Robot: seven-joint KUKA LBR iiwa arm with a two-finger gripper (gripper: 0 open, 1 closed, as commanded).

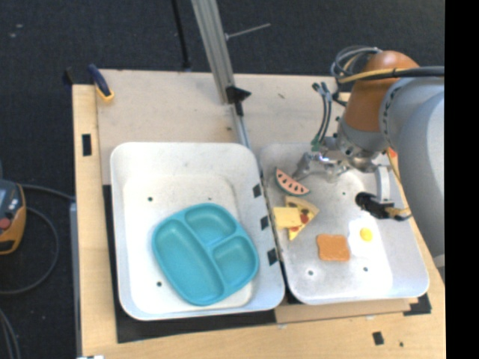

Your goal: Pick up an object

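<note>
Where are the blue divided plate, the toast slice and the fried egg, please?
blue divided plate (185,251), camera view, floor of its large compartment.
toast slice (333,247), camera view, middle of its top.
fried egg (365,235), camera view, its yellow yolk.

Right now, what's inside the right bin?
Watermelon slice, pizza slice, toast, fried egg. The arm covers the right bin's far corner; anything under it is hidden.

Dark floor (90,21); pale wooden bench (165,111); aluminium post (212,43).
</note>
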